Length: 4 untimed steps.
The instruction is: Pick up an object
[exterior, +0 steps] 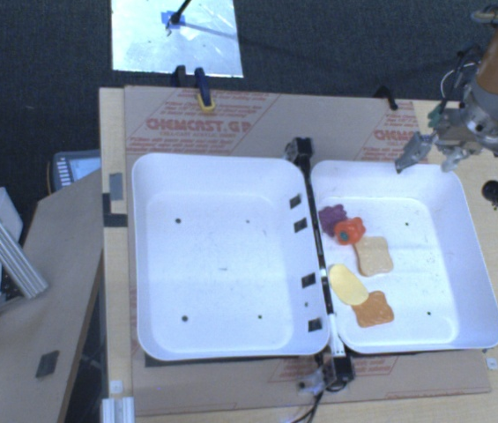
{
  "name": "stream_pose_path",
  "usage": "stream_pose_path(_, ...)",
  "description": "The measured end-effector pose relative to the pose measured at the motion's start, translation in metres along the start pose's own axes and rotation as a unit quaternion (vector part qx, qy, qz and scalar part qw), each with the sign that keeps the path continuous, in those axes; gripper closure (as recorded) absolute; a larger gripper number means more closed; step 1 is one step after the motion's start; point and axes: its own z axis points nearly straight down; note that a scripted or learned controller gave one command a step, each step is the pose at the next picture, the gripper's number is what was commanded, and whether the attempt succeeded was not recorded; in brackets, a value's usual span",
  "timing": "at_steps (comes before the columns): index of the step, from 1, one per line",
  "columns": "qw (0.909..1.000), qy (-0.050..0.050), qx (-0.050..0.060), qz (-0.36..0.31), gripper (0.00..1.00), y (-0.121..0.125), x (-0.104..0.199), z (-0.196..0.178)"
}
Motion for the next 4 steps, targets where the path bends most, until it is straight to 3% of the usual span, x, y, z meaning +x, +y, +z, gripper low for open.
stream_pose_path(1, 0.9999, -0.002, -0.010, -0.002, 0.00, 0.016, 0.020, -0.307)
stream_pose_path(2, 1.0000, 0.002, -0.001, -0.006, 0.00, 0.017, 0.149, -0.296)
stream_pose_path(3, 1.0000, 0.002, -0.001, -0.006, 0.00, 0.016, 0.260, -0.296)
stream_pose_path(4, 1.0000, 0.004, 0.000, -0.008, 0.00, 0.015, 0.404, -0.295)
